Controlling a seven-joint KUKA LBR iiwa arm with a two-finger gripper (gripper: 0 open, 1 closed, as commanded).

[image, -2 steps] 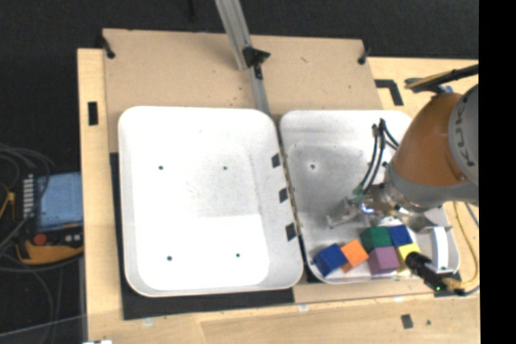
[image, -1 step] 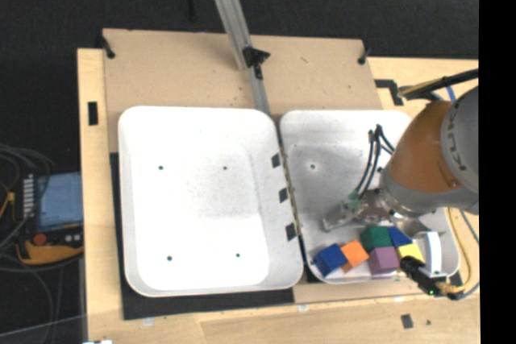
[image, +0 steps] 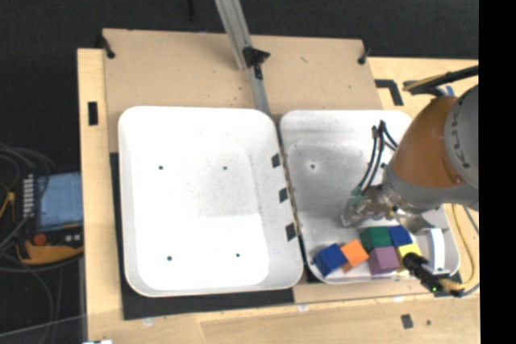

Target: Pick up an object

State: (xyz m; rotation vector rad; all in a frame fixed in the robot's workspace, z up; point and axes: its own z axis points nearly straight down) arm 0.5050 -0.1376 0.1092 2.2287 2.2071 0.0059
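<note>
Several small plastic blocks, a blue cube [image: 330,259], an orange cube [image: 355,252], a green cube [image: 376,238] and a purple cube [image: 385,259], cluster in the near corner of the right shallow white bin [image: 322,149]. The hand [image: 364,209] hangs just far of them; its opening cannot be told.

One camera was fixed above the bench [image: 226,64], looking down at a slant. It stood far enough back to take in both bins, the left bin [image: 201,197] and the right bin [image: 339,149], side by side, with dark floor beyond the bench's far edge and at the left. The arm [image: 435,157] entered from the right side. A slanted metal pole [image: 230,0] crossed the top.
</note>
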